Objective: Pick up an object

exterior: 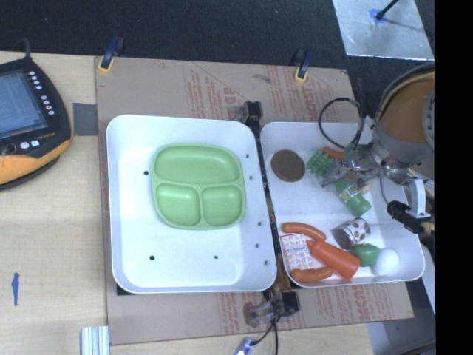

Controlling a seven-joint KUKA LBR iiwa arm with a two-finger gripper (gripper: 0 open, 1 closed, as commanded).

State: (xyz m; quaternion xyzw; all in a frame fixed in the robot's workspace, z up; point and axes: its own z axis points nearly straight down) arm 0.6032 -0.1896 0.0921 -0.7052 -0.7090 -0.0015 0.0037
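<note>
Crowding the right bin, 2 sausages, a carrot and green toys are packed close; a neighbour may be nudged, spoiling the grasp. The gripper is seen among them, its state cannot be told.

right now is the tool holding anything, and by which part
Cannot be told: the tool sits low among the green plastic toy pieces in the right white bin, its tip hidden.
</note>
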